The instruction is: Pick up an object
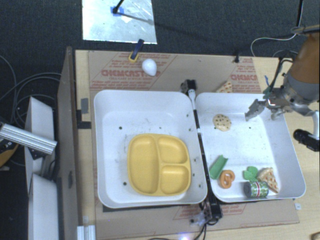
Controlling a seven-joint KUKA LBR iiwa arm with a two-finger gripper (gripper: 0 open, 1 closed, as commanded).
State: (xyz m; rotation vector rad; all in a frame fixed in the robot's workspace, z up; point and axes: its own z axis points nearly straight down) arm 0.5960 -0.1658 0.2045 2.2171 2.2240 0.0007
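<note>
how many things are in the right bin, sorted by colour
tan/brown: 2, cookie and pizza slice
green: 3, green strip, green piece, can
orange: 1, pretzel
total: 6

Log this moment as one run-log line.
phase: approach | gripper: open, above right bin, holding nothing | nearest: cookie | left bin: yellow tray
</note>
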